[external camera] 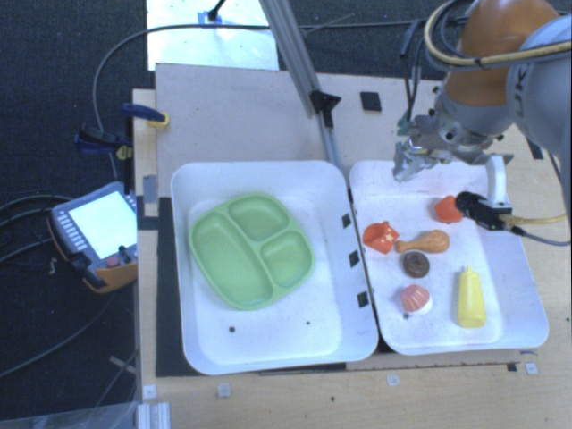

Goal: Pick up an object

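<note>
Tan bench (241,114) on dark carpet (54,61)

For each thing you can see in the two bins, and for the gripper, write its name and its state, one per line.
Green divided plate: flat in left bin, nothing on it.
Yellow bottle: lying down, right bin.
Chicken drumstick: lying flat, right bin.
Brown disc: flat, just below drumstick.
Gripper: over right bin's far edge, holding nothing visible.

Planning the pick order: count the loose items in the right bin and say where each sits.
6. Orange piece at left, drumstick beside it, red-orange piece at the back, brown disc mid-bin, pink-and-white piece in front, yellow bottle front right. The arm may hide more.
</note>
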